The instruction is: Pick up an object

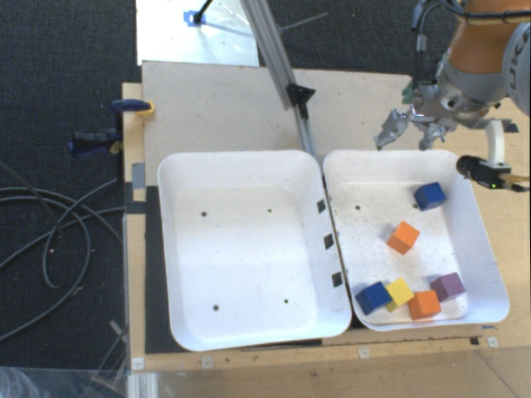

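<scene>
Part of the arm point(489, 31) is cut off by the top and right edges. Its gripper point(406, 133) hangs above the far rim of the right bin point(481, 222), fingers spread apart with nothing between them. Small cubes lie in that bin: a blue cube point(429, 196) near the far right, an orange cube point(403, 237) mid-bin, and a cluster at the near edge, dark blue point(372, 296), yellow point(400, 292), orange point(425, 304) and purple point(448, 286), packed close together

Single fixed camera high above the surface point(224, 114), looking down at a slant, left bin point(170, 247) and right bin point(485, 247) both in frame, arm point(485, 31) entering from right
</scene>
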